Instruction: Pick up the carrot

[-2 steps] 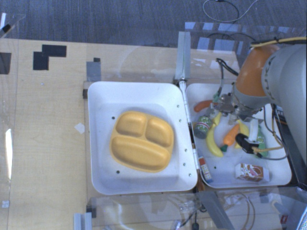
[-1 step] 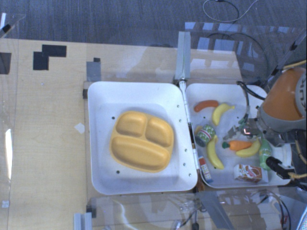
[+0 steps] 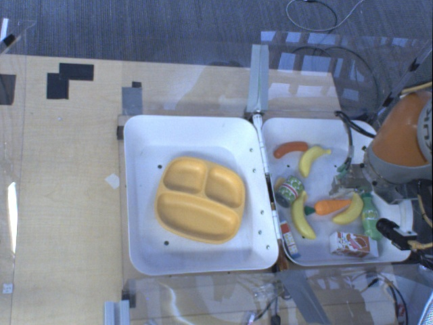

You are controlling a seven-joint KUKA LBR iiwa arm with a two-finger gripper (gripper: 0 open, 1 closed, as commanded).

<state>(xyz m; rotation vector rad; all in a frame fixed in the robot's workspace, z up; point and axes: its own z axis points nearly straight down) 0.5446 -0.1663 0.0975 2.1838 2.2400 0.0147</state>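
The carrot [image 3: 331,207] is orange with a green stub at its left end. It lies flat in the right bin [image 3: 318,128], near the middle. A yellow banana [image 3: 351,211] curves against its right end. My gripper [image 3: 348,177] hangs just above and to the right of the carrot, below the arm's orange band [image 3: 400,138]. Nothing visible is held in it. The arm hides part of the bin's right side.
The right bin also holds a red sausage [image 3: 291,148], two more bananas [image 3: 312,159] [image 3: 301,217], a green can [image 3: 289,190], a green bottle [image 3: 369,216], a juice carton [image 3: 352,244] and a slim tube [image 3: 287,239]. A yellow divided tray [image 3: 201,198] sits in the left bin [image 3: 142,154].
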